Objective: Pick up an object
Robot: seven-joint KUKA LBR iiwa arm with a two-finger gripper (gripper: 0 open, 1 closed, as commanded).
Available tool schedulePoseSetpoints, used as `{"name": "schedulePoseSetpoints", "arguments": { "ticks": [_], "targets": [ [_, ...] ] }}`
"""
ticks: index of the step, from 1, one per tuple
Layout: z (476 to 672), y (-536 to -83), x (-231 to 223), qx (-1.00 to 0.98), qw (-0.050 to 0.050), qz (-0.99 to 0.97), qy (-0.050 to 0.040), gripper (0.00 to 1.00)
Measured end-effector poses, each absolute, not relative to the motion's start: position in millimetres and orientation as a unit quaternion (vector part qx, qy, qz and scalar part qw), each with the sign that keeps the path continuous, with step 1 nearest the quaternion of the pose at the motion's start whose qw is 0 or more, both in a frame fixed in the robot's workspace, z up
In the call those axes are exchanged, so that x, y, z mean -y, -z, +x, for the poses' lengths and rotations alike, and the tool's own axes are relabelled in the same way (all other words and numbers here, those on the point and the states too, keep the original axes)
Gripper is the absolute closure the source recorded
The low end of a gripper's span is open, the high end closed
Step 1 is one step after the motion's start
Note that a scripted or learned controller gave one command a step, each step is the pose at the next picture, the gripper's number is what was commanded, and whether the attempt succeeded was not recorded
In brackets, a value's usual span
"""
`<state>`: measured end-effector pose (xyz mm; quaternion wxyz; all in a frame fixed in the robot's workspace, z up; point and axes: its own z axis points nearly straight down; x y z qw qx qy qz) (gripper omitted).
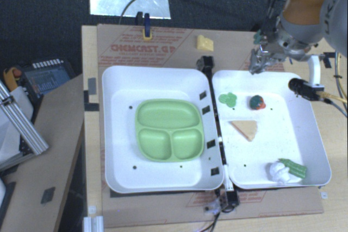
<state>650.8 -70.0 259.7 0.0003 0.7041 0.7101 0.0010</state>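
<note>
The right bin [315,133] holds a small green leafy piece [228,99], a red and green round toy [256,102], a tan triangular wedge [246,129] and a white and green item [286,170] at its near right corner. My gripper [259,65] hangs over the far rim of the right bin, behind the red and green toy. Nothing shows in its grasp.
The left bin [117,95] bears a light green plate with three compartments [167,130]. A yellow block [205,42] lies on the cardboard behind the bins. A blue and yellow clamp [145,25] stands at the bench's far edge.
</note>
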Motion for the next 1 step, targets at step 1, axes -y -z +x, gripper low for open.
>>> {"name": "schedulePoseSetpoints", "arguments": {
  "ticks": [1],
  "targets": [
    [654.0, -253.9, 6.1, -0.711, 0.0, 0.704, -0.0015, 1.0]
  ]
}}
